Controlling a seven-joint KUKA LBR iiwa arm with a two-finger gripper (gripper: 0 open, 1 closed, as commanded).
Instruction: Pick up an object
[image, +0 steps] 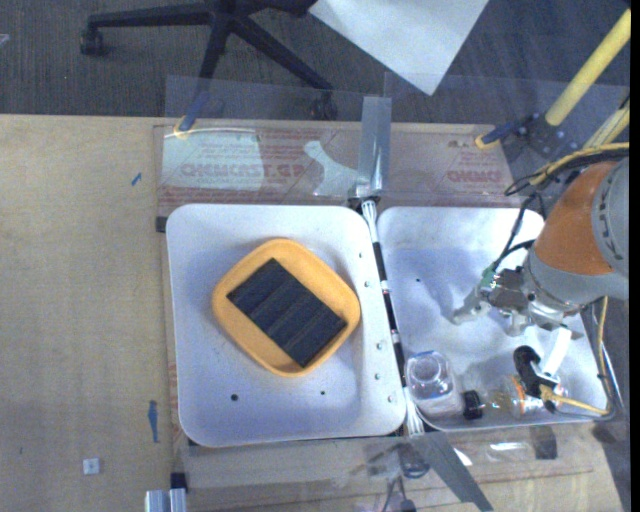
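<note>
A yellow dish (285, 305) with a black ribbed pad in it lies in the middle of the left bin (200, 400). A small clear plastic cup (427, 376) stands in the near left corner of the right bin (440, 250). A small black piece (472, 405) lies just right of the cup at the near wall. My gripper (466, 310) hangs over the middle of the right bin, pointing left, above and to the right of the cup. It touches neither the cup nor the black piece, and I see nothing held in it.
The ridge (385, 310) between the two bins runs just left of the cup. A clear plastic sheet (300, 165) stands behind both bins. The wooden bench (80, 300) stretches away to the left.
</note>
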